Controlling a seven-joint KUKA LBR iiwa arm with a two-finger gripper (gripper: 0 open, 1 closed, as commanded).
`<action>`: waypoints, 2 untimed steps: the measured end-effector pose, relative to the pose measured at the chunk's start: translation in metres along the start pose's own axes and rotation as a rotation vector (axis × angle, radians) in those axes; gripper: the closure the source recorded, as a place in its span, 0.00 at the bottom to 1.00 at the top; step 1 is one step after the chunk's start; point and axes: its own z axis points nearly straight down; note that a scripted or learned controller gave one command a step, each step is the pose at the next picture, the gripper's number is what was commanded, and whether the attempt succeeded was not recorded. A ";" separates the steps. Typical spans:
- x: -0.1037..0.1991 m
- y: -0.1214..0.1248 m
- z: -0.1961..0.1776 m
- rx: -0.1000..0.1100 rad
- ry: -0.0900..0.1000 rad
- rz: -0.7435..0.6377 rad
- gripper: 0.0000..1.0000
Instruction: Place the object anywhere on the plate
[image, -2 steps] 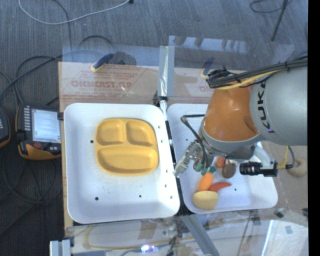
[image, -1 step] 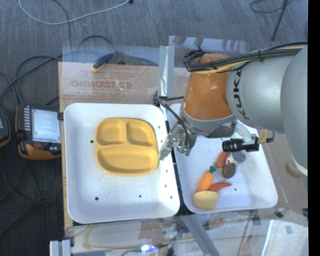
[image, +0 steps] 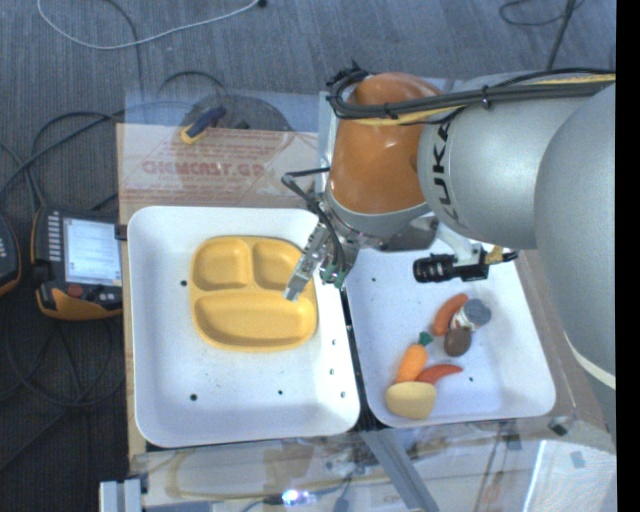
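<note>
My gripper (image: 312, 268) hangs over the right edge of the yellow plate (image: 250, 295), which sits in the left bin (image: 160, 400) toward its far side, though I cannot tell how wide its fingers stand or whether anything sits between them. The toy food lies in the right bin (image: 520, 390) toward its near edge (well apart from the plate): a carrot (image: 411, 362), a pale lemon-like piece (image: 411, 400), a red chilli (image: 440, 373) and a brown mushroom-like piece (image: 458, 340).

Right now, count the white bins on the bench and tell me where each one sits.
2. The left bin holds the yellow plate. The right bin holds the toy food, beside it. The arm covers the right bin's far edge.
</note>
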 end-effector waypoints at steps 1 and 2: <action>0.000 0.000 0.000 0.001 0.000 0.000 0.00; -0.060 0.002 0.018 0.001 -0.001 0.096 0.00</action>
